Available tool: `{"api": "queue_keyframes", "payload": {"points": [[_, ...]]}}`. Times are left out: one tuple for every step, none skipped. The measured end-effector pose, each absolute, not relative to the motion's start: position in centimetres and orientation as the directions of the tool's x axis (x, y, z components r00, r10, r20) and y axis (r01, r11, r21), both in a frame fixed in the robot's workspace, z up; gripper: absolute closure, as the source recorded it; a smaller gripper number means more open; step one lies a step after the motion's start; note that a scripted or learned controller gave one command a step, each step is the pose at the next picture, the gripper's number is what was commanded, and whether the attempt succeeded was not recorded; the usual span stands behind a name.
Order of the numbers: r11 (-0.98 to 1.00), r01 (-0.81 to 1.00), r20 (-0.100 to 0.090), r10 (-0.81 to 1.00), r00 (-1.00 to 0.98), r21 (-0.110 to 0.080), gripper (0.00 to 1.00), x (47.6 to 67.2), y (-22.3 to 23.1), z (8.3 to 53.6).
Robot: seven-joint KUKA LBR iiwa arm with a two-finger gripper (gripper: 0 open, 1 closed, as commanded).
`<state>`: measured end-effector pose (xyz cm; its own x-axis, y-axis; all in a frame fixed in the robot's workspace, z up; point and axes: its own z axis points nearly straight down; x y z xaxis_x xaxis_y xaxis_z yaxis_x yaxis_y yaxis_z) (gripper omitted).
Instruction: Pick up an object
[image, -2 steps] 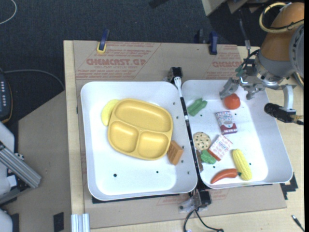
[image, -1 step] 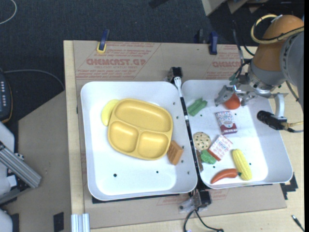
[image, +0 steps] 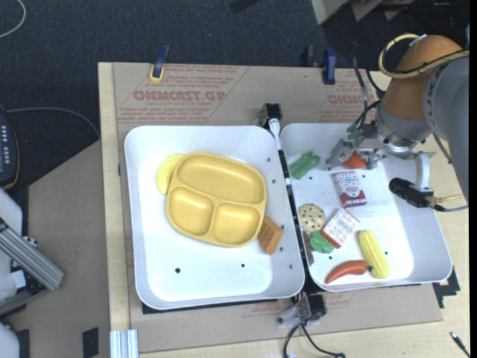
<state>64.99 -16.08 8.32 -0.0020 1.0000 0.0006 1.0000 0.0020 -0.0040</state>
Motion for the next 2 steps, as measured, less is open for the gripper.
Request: {"api": "queue_keyframes", "payload": {"points": [[0.003, 1.000, 0.000, 1.000, -0.003, 0.000, 1.00, 65.1, -16.1, 9.6], [0.000, 1.000, -0.002, 1.000, 0.000, 0.007, 1.00, 64.9, -16.2, 16.0]]}}
